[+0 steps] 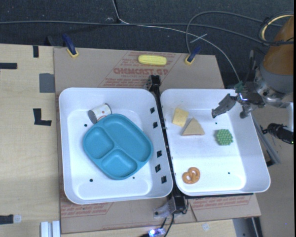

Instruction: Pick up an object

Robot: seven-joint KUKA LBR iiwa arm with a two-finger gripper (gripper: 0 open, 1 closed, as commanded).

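The right bin [246,179] holds a yellow block [179,117], a tan wedge [193,128], a green bumpy ball [224,137] and a brown pretzel [191,175]. My gripper [233,108] hangs over the bin's upper right part, above and a little right of the green ball. Its two dark fingers are spread apart with nothing between them. It touches none of the objects.
The left bin [71,132] carries a blue divided plate [117,145] and a small white cup [99,112] lying on its side. A yellow banana-like piece [152,60] lies on the cardboard behind the bins. Cables run across the dark back area.
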